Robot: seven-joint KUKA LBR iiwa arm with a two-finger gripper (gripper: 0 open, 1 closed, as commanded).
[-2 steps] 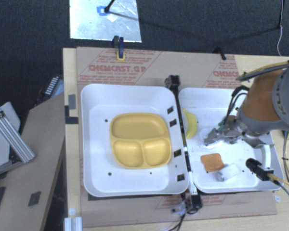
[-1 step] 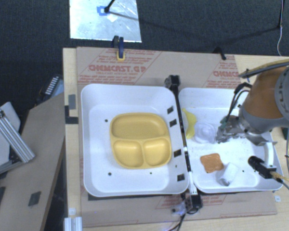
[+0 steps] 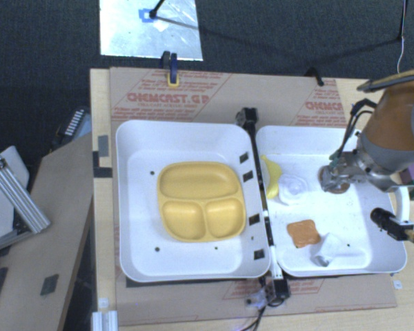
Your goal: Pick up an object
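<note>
The right bin (image 3: 372, 254) holds a yellow piece (image 3: 271, 172) at its left wall, a clear round lid-like object (image 3: 293, 187) beside it, an orange-brown flat square (image 3: 303, 233) and a small white crumpled object (image 3: 326, 248) near the front. My gripper (image 3: 335, 179) hangs low over the right bin's middle, just right of the clear object. Seen from above, its tip looks like a grey round end. Nothing shows between the fingers.
The left bin (image 3: 134, 254) holds a yellow three-compartment tray (image 3: 199, 200). A black divider with clips (image 3: 257, 185) runs between the bins. The arm (image 3: 397, 126) covers the right bin's far right corner. A black fitting (image 3: 393, 224) juts over its right wall.
</note>
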